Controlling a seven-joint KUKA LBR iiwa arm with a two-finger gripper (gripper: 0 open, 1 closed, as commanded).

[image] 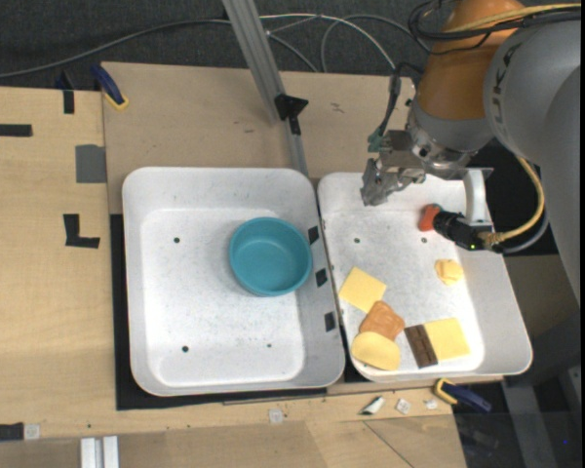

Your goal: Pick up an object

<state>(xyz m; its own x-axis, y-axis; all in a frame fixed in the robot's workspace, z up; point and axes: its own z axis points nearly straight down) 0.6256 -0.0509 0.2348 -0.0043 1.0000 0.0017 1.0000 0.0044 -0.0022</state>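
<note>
Arm in from the right, gripper (380,185) hanging over the top-left corner of the right bin (497,359). Fingers point down, close together, nothing between them (narrow gap as far as I can see).

Right bin contents: small red piece (428,217) just right of the gripper, near the arm's black fitting. Small yellow lump (449,271) by the right wall. Lower down, a cluster: yellow square (362,289), orange-brown wedge (381,319) touching it, pale yellow rounded piece (375,350) at the front, then a dark brown bar (420,345) lying against a second yellow block (448,337). All well apart from the gripper.

Left bin (156,261): teal bowl (269,255), upright, towards its right side.
</note>
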